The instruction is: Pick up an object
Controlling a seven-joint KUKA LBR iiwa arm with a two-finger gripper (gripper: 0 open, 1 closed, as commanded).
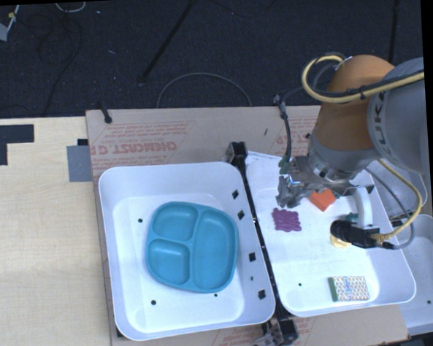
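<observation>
- A brown cardboard sheet [163, 139] under the bins carries red print that lies upside down. One word looks like "CHEMCAST", and the rest is too faint to read.
- Dark letters show on the grey arm [407, 113] at the frame's 3 o'clock edge, cut off and not readable whole.
- The end effector [289, 193] hangs low over the right white bin [399, 282], toward that bin's 10 o'clock corner. Whether it is wide or narrow cannot be told, and nothing can be seen held in it.
- A flat purple piece with a ragged outline [286, 220] lies just at the end effector's 6 o'clock, very near it. Contact cannot be judged.
- A small orange block [321, 200] sits at the end effector's 4 o'clock, partly under the wrist.
- A small flat box with a speckled pale top and green edge [349, 288] lies well apart, at the bin's 5 o'clock. Its pattern is too fine to read.
- The left white bin [115, 189] holds a sky-blue three-compartment plastic plate [192, 247] at its centre.
- A black clamp strip [252, 225] runs between the bins.
- The pale wooden bench [37, 238] bears black and grey square patches [10, 141] at its 11 o'clock.
</observation>
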